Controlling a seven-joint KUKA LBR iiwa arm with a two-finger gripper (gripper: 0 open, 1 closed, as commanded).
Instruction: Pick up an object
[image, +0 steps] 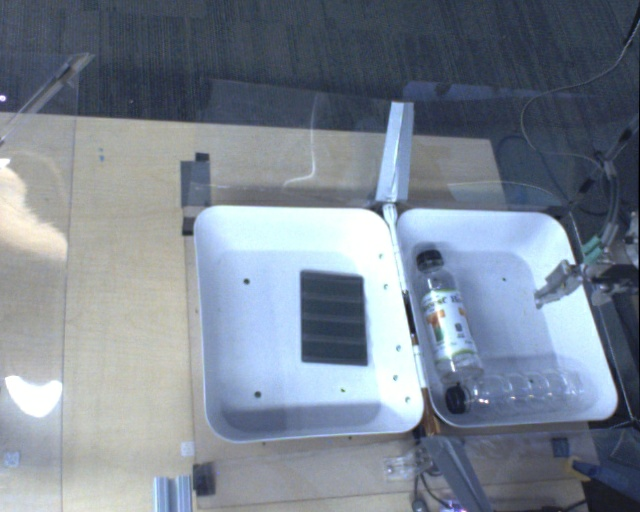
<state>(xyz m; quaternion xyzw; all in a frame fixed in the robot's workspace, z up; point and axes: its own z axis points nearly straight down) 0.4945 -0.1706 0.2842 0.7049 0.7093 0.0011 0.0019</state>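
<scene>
Bottles lie in the right bin (500, 228): a labelled bottle (446, 318) along its nine o'clock wall, black cap toward twelve, and a clear ribbed bottle (520, 390) along the six o'clock wall. In the left bin (215, 300) a dark ribbed block (334, 317) lies centred. The gripper (556, 284) hovers at the right bin's three o'clock rim, its state impossible to tell.

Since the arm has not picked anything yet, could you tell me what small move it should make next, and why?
Probably shift the end effector toward the view's left, over the clear plastic bottle with the black cap. That bottle lies on its side by the right white bin's left wall, apart from the end effector, which sits at the bin's right edge with nothing visibly between its fingers.
</scene>
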